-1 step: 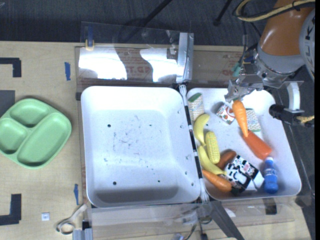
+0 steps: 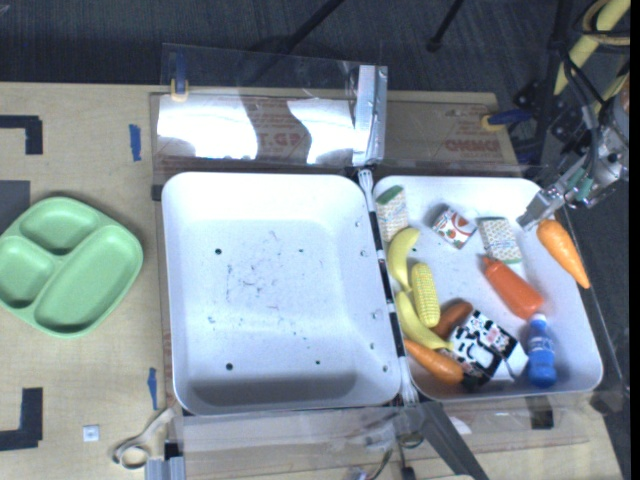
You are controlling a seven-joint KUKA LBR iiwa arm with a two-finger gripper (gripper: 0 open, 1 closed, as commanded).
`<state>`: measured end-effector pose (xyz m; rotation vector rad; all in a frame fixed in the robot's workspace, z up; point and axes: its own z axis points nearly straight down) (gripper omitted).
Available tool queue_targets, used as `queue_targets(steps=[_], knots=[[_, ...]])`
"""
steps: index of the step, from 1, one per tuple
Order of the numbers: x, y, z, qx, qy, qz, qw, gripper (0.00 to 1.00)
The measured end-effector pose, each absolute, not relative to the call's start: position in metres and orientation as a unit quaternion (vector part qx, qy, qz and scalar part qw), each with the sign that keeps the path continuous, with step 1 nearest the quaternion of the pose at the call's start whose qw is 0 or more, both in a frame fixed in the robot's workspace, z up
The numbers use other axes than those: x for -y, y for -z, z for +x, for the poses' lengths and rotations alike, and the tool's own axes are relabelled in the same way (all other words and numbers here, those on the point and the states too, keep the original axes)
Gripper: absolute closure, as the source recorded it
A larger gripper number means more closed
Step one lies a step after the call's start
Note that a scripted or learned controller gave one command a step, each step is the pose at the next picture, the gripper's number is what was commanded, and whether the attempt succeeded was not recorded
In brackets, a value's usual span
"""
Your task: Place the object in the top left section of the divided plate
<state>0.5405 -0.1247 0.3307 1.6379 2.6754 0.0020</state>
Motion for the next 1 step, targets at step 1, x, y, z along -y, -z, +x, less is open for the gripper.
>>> queue_targets(steps=[1], knots=[[0.1514, -0.1915, 0.5037, -0.901, -0.0006, 0.433, 0.001, 1.0]])
